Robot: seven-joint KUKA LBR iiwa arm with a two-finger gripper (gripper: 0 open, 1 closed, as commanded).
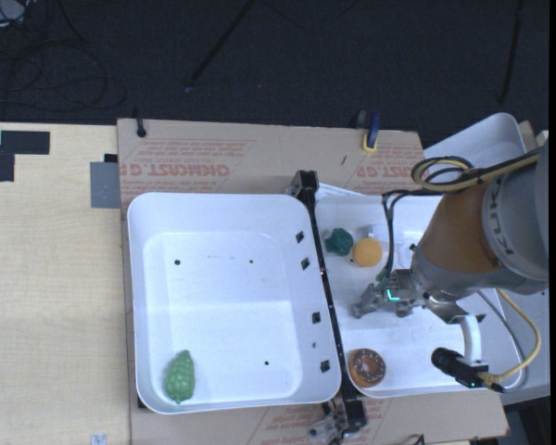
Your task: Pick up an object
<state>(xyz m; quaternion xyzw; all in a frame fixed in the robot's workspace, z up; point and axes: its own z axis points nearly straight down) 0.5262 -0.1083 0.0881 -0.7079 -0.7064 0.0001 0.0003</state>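
**Gripper down in right bin, nothing picked up yet**

Progress: pick not done, as far as this shot shows. The gripper (375,302) sits low inside the right bin (410,378), fingers pointing toward the divider (317,276) between the two bins. Nothing visible between the fingers. The tips look slightly apart, but it's too small and blurred, so I can't tell if it's spread or closed. No object is lifted; all appear to rest on the bin floors. Left to do, judging from this: close on one thing and raise it clear.

Candidates in the right bin:
- orange ball (367,251), round, smooth-looking, just above the gripper in the frame, apart from it.
- dark green lump (339,242), small, rounded, just beside the orange ball on its left, near the divider.
- brown round thing (365,367), flat disc shape like a donut or cookie, speckled top, near the bin's front edge, below the gripper.

Left bin (148,248): one light green bumpy lump (179,377) in the front left corner, well apart from the arm.

Nearest targets look like the ball or green lump; which one is aimed at is unclear. Both bins sit on cardboard (213,160) on the counter (46,286).
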